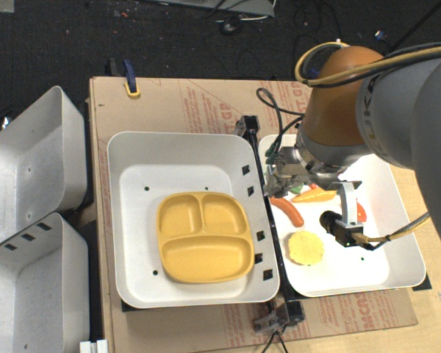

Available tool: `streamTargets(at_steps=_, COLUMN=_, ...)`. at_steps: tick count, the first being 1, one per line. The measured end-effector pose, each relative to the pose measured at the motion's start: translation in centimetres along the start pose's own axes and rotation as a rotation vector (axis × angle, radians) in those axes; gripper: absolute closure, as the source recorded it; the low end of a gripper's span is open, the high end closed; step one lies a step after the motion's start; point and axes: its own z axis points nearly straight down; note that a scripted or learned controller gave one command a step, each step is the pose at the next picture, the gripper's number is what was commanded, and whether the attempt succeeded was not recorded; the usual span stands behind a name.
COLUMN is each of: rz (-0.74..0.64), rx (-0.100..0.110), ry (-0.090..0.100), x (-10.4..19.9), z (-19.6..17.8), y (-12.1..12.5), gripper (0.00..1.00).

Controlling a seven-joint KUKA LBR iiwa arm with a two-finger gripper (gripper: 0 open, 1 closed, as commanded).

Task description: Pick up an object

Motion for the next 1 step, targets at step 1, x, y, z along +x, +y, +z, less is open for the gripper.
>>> streamTargets(at_steps=1, rz=0.0, rx=-0.001, ry=0.0, x=5.81, z=-0.08, y=0.89, gripper=1.0)
